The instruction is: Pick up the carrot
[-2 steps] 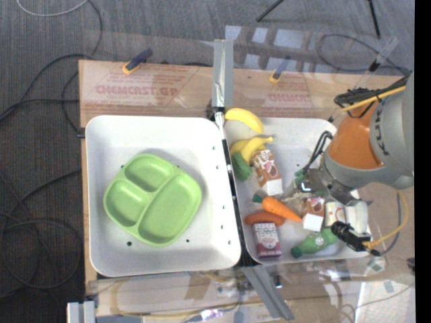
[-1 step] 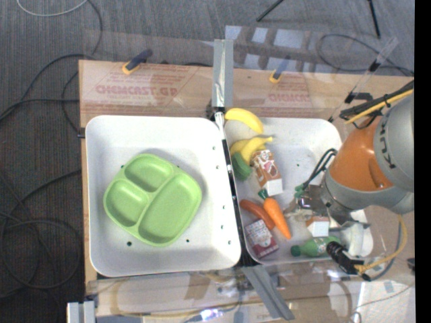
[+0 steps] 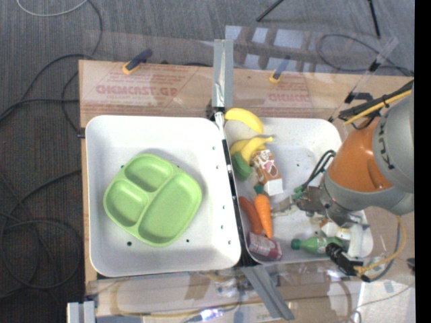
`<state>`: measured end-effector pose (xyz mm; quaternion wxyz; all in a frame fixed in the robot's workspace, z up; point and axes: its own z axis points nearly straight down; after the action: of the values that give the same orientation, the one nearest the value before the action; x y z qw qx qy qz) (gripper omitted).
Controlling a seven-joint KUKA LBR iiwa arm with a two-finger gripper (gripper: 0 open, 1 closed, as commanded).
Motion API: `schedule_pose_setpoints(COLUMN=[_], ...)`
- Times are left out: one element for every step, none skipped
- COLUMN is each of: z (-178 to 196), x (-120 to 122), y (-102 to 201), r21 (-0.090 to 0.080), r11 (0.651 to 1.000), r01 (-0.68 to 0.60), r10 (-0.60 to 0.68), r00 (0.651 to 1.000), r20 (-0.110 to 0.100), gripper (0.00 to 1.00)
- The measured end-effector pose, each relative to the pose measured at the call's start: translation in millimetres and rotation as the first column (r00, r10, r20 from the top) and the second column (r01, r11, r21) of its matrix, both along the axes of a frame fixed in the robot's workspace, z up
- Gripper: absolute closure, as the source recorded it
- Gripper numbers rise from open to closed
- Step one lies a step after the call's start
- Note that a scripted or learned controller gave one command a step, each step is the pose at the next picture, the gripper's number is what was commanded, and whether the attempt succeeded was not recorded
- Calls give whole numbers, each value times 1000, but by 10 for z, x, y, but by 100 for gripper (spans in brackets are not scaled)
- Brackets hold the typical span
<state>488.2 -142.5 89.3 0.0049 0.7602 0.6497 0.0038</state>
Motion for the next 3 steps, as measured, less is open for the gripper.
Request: schedule_pose_setpoints(z=[916,-18,571], x=[392,-38,-68], y=[775,122,355], r21=[2,3,2], r11=[999,998,997], r01=[-53,-68,74], r10=[53,68,-74], r00=[998,998,997], r20=[-20,-10,-22], gripper=[0,0,0])
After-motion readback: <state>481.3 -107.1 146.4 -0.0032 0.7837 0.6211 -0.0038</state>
